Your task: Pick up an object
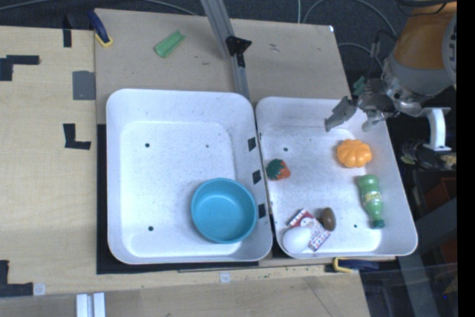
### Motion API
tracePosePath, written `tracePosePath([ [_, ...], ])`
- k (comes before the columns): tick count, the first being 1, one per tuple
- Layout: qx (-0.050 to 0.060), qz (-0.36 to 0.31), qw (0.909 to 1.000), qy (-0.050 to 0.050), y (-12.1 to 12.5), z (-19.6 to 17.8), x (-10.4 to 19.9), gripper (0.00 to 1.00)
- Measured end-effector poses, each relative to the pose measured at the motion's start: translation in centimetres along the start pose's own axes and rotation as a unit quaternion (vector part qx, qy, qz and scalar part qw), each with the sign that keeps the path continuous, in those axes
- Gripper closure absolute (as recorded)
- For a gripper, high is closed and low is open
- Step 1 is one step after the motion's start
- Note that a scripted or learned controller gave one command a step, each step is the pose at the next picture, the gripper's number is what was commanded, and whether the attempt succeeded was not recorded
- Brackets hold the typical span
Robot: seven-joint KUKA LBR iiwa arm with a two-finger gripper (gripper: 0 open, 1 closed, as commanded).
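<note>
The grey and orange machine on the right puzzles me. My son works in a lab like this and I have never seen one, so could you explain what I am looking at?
That machine is a robot arm, and the grey claw at its end is its gripper, which has two fingers for picking things up. The picture comes from one camera fixed above the bench, looking down at a slant; the arm reaches in from the right.

On the bench sit two shallow white bins. The left bin holds a blue bowl. The right bin holds an orange pumpkin-like toy, a green bottle, a small red and green item, and, near the front, a white egg-like object, a small brown piece and a red and white packet.

The gripper hovers over the right bin's back corner, open, with nothing between its fingers. A green block lies on the bench behind the bins.
</note>
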State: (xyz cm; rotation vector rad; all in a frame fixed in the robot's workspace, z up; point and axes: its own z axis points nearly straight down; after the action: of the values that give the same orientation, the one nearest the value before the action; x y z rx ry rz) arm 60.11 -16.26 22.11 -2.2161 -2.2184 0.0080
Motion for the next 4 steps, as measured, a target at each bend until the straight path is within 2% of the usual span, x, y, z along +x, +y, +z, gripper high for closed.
tracePosePath([
  [1,-0.001,0.000,1.0000,-0.001,-0.4,5.3,-0.9,0.00],
  [2,-0.001,0.000,1.0000,0.000,-0.7,9.7,-0.5,0.00],
  [3,-0.003,-0.001,1.0000,0.000,-0.6,8.5,-0.5,1.00],
  [4,-0.006,0.000,1.0000,-0.001,-0.9,2.2,-0.8,1.00],
])
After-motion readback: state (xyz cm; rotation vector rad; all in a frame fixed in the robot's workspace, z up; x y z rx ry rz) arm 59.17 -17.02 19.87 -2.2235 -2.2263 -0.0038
